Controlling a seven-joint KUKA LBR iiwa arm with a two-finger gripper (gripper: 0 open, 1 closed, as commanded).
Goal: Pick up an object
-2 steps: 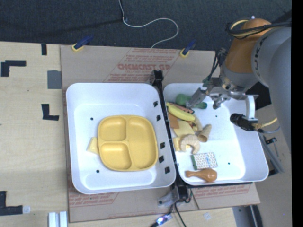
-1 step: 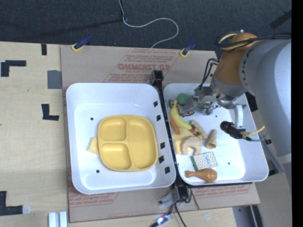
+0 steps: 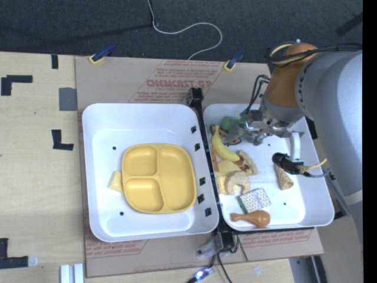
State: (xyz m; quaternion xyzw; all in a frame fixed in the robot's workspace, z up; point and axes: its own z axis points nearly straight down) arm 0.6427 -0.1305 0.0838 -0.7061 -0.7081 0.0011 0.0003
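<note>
Two shallow white bins sit side by side on a brown cardboard sheet (image 3: 171, 81) printed with red lettering, the left bin (image 3: 97, 128) and the right bin (image 3: 315, 208) touching along a row of black clips (image 3: 202, 181). A blue-and-yellow clamp (image 3: 101, 53) grips the sheet's far left corner and another clamp (image 3: 233, 59) its far edge near the right, while a thin white cable (image 3: 188, 29) loops over the dark carpet (image 3: 70, 10) beyond. The pale bench (image 3: 35, 170) to the left carries black tape marks (image 3: 59, 139), and what may be a grey patch (image 3: 68, 97) lies just beside the cardboard.
</note>
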